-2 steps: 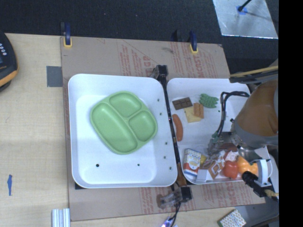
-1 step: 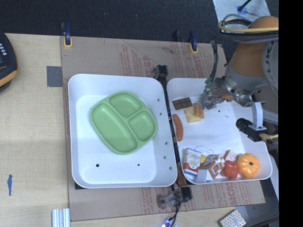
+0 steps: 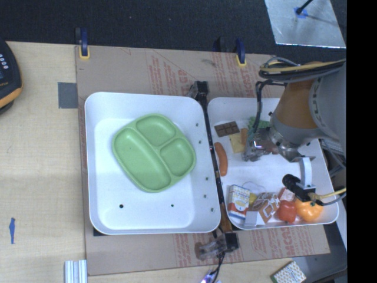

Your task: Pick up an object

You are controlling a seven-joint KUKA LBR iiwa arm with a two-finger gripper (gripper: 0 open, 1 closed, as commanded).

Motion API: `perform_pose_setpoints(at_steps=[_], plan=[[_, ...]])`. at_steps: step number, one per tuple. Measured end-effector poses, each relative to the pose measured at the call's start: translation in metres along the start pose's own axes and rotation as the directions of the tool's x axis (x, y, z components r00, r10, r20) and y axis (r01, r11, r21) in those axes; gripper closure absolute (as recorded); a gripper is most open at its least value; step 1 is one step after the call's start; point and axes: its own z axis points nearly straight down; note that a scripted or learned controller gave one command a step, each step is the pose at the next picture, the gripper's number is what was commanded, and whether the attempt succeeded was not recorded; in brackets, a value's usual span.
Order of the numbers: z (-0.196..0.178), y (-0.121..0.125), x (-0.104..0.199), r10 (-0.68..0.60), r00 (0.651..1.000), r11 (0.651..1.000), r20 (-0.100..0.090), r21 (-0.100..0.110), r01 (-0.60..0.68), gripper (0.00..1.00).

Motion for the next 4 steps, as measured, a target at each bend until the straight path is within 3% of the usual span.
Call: perform_pose_setpoints(at_steps=[1,2,3,4], plan=[[-0.013,0.0,0.0,-0.002,1.0,1.0,0.0,0.0,0.002,1.0],[-0.126,-0.003,0.049,-0.004,1.0,1.0,-0.001,-0.008,0.004,1.0],[-0.12,-0.004,0.047,-0.002,1.0,1.0,0.0,-0.001,0.002,0.0],[-0.104,0.038,0.048,-0.003,1.0,1.0,0.001,-0.005,0.003,0.0]])
